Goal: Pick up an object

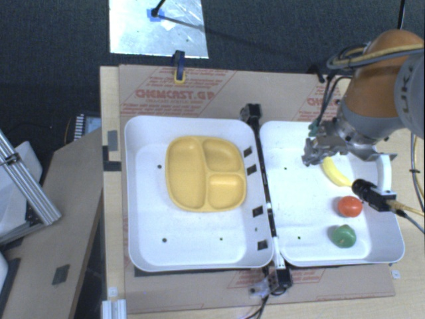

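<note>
We see the banana (pixel 334 173) lying in the right bin (pixel 292 244), its upper end under the gripper (pixel 315 153); whether the jaws grip it we cannot tell. A tomato (pixel 350 207) and green fruit (pixel 343 235) sit below, near the right wall. The left bin (pixel 146 244) holds a yellow divided tray (pixel 189 191)
</note>
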`<action>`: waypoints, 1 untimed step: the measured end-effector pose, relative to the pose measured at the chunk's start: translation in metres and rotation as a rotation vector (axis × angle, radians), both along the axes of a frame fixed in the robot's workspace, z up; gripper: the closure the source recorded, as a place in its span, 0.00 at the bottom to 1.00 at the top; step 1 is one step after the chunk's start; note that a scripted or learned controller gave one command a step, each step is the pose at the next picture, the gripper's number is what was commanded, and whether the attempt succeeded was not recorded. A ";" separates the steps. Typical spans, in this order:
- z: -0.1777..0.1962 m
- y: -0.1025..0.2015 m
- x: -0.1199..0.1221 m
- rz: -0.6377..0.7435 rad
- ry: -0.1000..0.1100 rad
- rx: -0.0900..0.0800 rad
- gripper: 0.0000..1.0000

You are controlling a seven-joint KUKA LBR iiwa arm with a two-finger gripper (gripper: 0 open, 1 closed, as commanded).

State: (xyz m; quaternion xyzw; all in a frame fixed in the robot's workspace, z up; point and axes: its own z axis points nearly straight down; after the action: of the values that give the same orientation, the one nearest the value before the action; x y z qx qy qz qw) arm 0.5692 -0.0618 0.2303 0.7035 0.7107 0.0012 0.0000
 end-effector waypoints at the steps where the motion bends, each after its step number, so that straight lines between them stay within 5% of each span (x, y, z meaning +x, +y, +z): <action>1: -0.012 0.054 0.000 0.000 0.001 0.000 1.00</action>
State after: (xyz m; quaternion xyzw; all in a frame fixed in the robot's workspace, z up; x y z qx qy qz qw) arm 0.5692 -0.0073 0.2185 0.7034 0.7108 0.0010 -0.0005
